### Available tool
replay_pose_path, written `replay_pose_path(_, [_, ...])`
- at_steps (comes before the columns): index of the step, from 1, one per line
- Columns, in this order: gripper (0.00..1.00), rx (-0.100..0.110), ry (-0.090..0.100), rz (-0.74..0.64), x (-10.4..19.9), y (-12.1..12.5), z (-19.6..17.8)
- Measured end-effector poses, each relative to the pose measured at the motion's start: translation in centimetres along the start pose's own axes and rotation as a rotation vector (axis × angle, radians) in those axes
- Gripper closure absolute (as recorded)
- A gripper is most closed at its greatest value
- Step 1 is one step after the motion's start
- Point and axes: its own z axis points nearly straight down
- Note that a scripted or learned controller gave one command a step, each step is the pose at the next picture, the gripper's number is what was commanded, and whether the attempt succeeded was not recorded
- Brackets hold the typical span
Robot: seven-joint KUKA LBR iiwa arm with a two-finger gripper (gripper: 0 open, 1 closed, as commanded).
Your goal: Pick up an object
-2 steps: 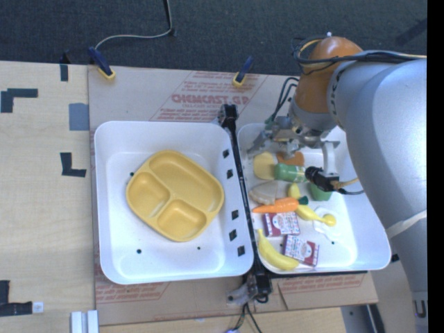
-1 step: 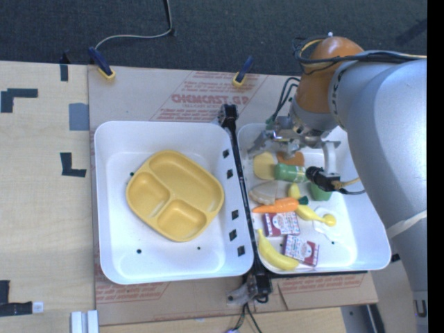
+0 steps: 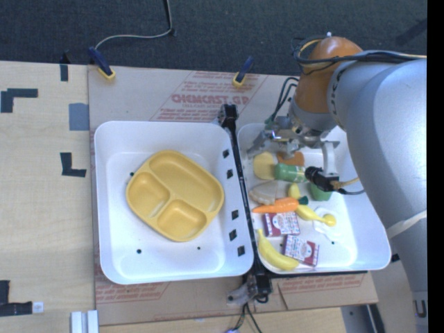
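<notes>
Gripper (image 3: 290, 144) low over right white bin (image 3: 361, 245), finger state can't tell. Yellow divided plastic tray (image 3: 175, 194) in left white bin (image 3: 114, 207).

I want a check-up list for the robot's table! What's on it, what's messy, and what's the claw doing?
Surface: brown cardboard sheet under two shallow white bins.
Job's things: yellow banana, orange carrot, green bottle, small red-and-white cartons, all crowded in the right bin.
Clutter: yellow three-section plastic tray alone in the left bin.
Gripper: two-finger gripper low over the right bin's far end; grip unclear.
Cables: black cable on the dark floor.
Surroundings: yellow clamps on the cardboard's far edge.
</notes>
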Motion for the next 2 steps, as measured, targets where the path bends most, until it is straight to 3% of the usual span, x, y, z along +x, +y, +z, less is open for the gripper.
replay_pose_path(2, [0.0, 0.0, 0.0, 0.0, -0.03, 0.0, 0.0])
